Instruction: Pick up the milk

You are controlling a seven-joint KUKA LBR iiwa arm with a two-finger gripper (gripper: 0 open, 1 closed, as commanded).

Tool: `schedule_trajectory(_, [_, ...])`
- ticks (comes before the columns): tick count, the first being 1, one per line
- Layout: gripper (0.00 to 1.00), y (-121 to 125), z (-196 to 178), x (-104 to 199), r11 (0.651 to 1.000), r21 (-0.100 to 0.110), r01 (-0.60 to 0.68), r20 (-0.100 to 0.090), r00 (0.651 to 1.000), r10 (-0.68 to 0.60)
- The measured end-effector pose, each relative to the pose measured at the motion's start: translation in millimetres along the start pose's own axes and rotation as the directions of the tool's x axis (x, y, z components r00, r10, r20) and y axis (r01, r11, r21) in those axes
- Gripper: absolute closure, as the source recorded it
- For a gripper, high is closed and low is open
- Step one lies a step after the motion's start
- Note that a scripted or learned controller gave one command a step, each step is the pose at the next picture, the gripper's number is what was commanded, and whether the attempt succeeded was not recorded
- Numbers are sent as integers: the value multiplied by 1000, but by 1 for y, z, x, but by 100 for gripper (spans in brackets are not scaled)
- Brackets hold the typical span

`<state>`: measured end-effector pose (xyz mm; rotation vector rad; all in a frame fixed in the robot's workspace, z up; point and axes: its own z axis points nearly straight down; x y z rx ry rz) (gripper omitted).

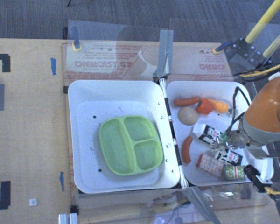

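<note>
Grey carpet lies beyond a wooden bench (28,139) that bears two white bins side by side. Over the right bin (196,174) the gripper (222,143) hangs low among the clutter, and whether it is apart or together cannot be told from this slant. Just beside it, on its left, lies a small black-and-white milk carton (208,134); a second carton of the same pattern (232,157) lies just below it, so either could be the target. Around them sit a red-brown box (210,165), a green can (234,173), a sausage (186,149), an egg (187,115) and a carrot (216,106). A good grasp likely means centring on one carton, clear of the box. Further left, a green divided plate (130,144) rests in the left bin (84,101). Wrist and cables hide the tool's tips.
</note>
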<state>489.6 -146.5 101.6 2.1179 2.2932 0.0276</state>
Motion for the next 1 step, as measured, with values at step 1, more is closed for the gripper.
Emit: schedule_trajectory(1, [100, -6, -68, 32, 917, 25, 397, -14, 918, -397])
